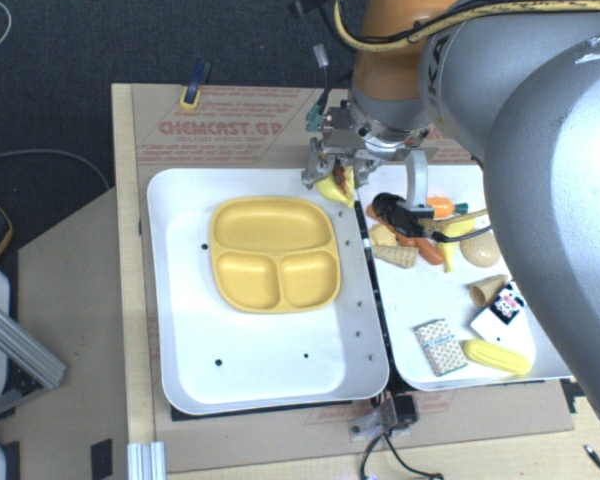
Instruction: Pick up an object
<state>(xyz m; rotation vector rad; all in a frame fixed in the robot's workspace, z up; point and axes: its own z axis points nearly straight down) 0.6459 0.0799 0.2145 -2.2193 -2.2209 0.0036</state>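
Camera view: the gripper (pixel 332 173) hangs over the far end of the divide between the two white bins, just at the far right corner of the left bin (pixel 180 268). A small yellow piece (pixel 333 190) sits directly under its tips, touching or nearly touching them, right on the rim where the bins meet. Whether that piece is actually between the fingers cannot be told from this angle, nor whether they stand apart or together.

The relation that matters: the yellow piece lies straight below the gripper, not off to either side, so the next move looks like a close or a lift more than a sideways reach. Its long axis seems to run from far left to near right, but it is too small to be sure.

The yellow divided tray (pixel 276 252) lies in the left bin, nearer and to the left. The right bin (pixel 420 368) holds a cluster of small toys (pixel 420 230) just right of the gripper, and a yellow corn-like toy (pixel 496 356) at its near end.
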